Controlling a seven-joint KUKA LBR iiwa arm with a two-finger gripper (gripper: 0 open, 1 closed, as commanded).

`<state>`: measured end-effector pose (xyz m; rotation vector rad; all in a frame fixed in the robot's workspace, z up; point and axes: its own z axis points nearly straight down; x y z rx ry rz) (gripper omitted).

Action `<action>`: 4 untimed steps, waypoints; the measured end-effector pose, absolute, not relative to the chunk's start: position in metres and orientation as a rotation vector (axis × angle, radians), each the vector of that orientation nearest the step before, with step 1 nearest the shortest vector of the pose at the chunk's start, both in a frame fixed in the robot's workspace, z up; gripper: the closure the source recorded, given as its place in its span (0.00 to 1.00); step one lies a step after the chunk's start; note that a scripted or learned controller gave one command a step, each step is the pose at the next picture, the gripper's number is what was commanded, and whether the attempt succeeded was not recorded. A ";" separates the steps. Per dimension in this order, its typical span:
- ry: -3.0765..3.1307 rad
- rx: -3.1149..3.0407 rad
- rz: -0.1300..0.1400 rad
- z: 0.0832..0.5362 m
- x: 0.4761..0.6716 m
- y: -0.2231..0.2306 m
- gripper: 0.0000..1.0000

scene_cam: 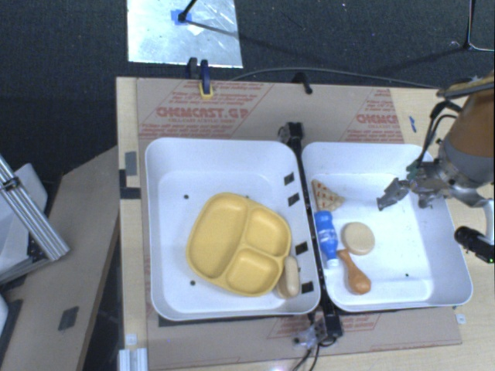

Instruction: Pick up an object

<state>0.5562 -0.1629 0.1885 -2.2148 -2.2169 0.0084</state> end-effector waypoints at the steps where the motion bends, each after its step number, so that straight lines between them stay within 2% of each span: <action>1: -2.226 -2.219 -0.001 0.194 0.559 -0.163 0.00; 3: -2.222 -2.218 0.001 0.105 0.549 -0.165 0.00; 4: -2.225 -2.222 -0.007 0.089 0.553 -0.166 0.00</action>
